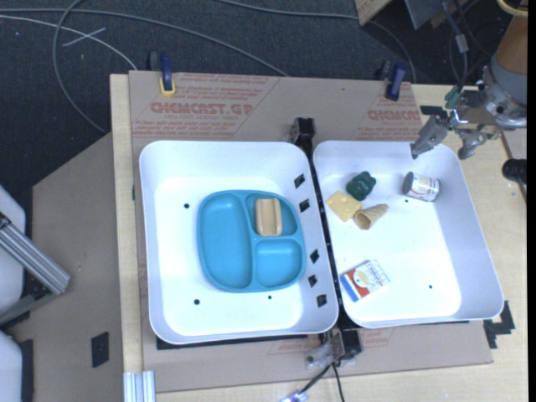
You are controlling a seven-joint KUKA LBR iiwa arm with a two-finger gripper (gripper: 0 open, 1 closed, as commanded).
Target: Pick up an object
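My gripper (445, 139) hangs open above the far right corner of the right bin (469, 300), with nothing between its fingers. A small silver can (420, 187) lies on its side just below and left of it. Farther left in that bin are a dark green object (362, 185), a yellow cheese wedge (342, 204) and a tan ice-cream cone (370, 215). A small white carton with red and blue print (365, 280) lies near the bin's front. In the left bin (167, 291), a blue divided tray (226, 241) holds a tan bread-like piece (268, 217).
Black clips (311, 241) line the seam between the two bins. Blue clamps (167, 78) hold the cardboard base at the back edge. Cables lie on the dark floor behind the bench.
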